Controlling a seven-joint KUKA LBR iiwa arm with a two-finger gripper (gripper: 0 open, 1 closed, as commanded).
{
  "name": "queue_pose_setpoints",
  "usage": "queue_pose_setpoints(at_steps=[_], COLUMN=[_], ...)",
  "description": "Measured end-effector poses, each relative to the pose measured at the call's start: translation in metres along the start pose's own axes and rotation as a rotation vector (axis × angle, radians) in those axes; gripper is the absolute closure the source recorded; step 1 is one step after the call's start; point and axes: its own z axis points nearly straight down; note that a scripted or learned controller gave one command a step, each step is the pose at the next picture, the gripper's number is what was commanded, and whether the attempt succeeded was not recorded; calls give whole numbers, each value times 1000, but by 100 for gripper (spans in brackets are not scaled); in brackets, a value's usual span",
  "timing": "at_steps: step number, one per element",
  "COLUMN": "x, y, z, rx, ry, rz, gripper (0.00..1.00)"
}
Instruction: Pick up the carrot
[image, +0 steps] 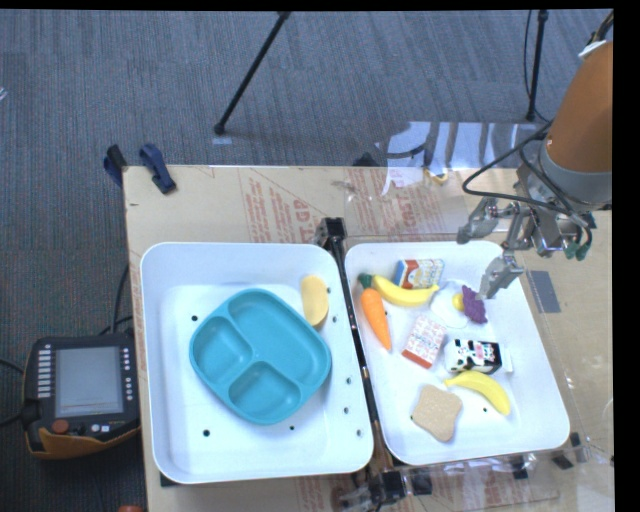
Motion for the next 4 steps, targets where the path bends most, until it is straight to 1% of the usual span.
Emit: queue_pose_setpoints(at_steps=[1, 2, 3, 4], x=[-24, -21, 3, 5], y=[31, 57, 57, 51], z=[141, 191, 197, 197], rx=[-4, -3, 2, 3], ry=[16, -4, 4, 2], rz=[35, 338, 643, 979], gripper=[0, 0, 0, 0])
